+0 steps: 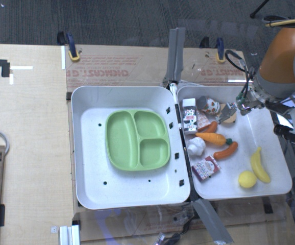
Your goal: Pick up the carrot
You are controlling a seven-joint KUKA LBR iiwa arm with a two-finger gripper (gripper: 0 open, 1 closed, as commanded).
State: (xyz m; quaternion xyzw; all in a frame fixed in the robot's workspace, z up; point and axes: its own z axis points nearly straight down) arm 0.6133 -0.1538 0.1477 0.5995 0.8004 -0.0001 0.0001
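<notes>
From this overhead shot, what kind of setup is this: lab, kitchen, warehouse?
Probably a robotics lab test bench. Two white bins sit on clamped cardboard; one holds a green divided plate, the other toy food like a carrot and banana. The arm's gripper hangs above.

Camera: one fixed view, set above the bench [30, 111], looking down at a slant.
Facing: toward the far bench edge, with dark floor [112, 9] beyond it.
Range: moderate (both bins fit whole).
Left half: left bin [86, 188], with bare bench left of it.
Right half: right bin [275, 185], running close to the frame edge.
Arm [283, 60]: enters at far right, partly cropped.
</notes>
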